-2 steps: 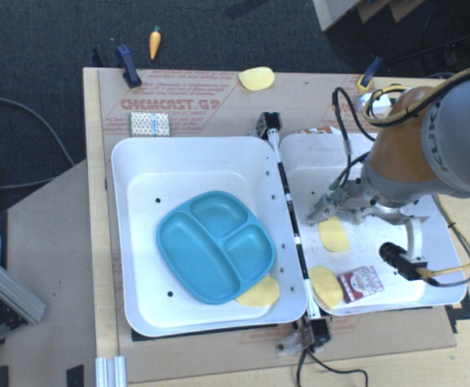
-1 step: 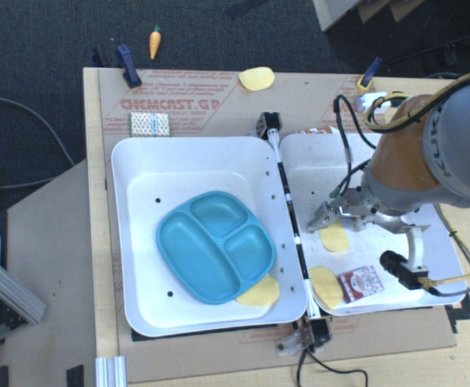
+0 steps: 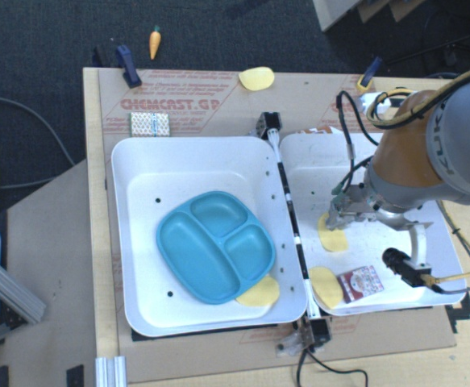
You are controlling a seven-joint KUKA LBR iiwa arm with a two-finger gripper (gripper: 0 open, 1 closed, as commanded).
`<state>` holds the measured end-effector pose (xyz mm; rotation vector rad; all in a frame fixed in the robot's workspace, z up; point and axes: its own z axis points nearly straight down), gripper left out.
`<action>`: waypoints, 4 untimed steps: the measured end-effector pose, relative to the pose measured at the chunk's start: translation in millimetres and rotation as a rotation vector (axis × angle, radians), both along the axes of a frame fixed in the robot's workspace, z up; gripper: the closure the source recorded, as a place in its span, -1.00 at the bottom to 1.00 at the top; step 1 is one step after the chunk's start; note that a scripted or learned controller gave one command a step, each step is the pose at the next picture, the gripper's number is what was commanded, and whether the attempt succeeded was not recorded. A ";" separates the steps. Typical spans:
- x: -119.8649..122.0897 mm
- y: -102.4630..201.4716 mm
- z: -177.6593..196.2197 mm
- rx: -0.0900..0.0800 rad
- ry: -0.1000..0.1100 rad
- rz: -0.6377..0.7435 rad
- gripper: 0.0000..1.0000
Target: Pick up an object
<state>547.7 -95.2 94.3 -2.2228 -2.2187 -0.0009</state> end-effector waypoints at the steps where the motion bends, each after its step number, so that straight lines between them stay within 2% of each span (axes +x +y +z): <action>1: -0.1 0.0 -0.1 0.000 0.000 0.000 -1.00; 2: 13.3 -2.5 -10.0 -0.001 -0.002 0.001 -1.00; 3: -11.4 2.2 -10.0 0.000 0.002 0.001 -1.00; 4: -10.9 2.0 0.0 0.000 0.000 0.000 1.00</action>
